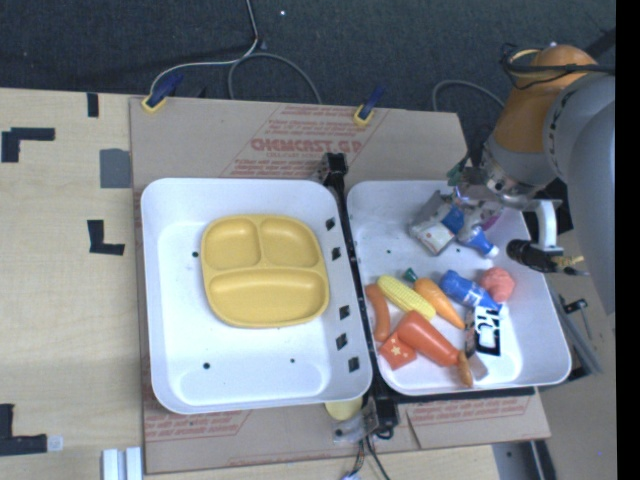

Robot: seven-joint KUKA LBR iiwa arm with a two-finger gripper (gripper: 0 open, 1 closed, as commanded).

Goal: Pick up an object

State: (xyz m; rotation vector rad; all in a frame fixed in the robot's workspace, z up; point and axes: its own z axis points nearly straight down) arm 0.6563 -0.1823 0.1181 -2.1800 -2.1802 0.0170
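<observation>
The gripper [452, 218] is low over the back part of the right bin [385, 203], its grey fingers [432, 230] pointing down toward the bin floor. Whether they are spread or closed cannot be told from this slant; a small blue object [472, 230] with a pinkish end lies right against them, but nothing is clearly seen pinched between them. Behind the gripper, the grey arm with its orange band [535, 103] comes in from the right, above the bin's far right corner.

In front of the gripper a strip of bare white floor separates it from the toy pile, which crowds the near half of the right bin. That pile counts one yellow corn cob [405, 294], one orange carrot [440, 302], one red-orange sausage shape [381, 312], one red-orange cone piece [425, 337], one blue piece [460, 288], one pink ball [498, 283] and one black-and-white carton [486, 330]. They touch or overlap, and the carton lies near the right wall. The left back corner of this bin has open floor.

The left bin [170, 368] holds a single yellow divided plate [265, 270], set toward the back, with bare floor along the front and left. Both bins sit side by side, rims touching, on a cardboard sheet [290, 143] on the bench [60, 298].
</observation>
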